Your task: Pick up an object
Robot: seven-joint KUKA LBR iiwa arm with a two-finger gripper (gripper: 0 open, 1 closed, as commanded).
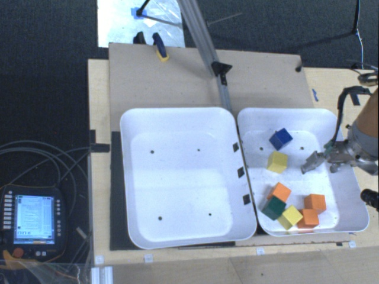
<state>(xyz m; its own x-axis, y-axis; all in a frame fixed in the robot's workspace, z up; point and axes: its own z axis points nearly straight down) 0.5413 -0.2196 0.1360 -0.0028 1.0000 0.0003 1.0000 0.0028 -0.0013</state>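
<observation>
Two white bins side by side on bench: left bin point(177, 176), right bin point(346, 176). Seven blocks lying in right bin: blue block point(280, 138) near far wall, yellow block point(277, 162) just below it, orange block point(280, 191) touching dark green block point(274, 207), second yellow block point(291, 216) beside that, two more orange blocks point(311, 210) at near right. Gripper point(320, 160) positioned over right bin's right half, right of yellow block, nothing visible between fingers. Claw state: cannot tell, blurred. Teach pendant point(29, 220) on floor, lower left.
</observation>
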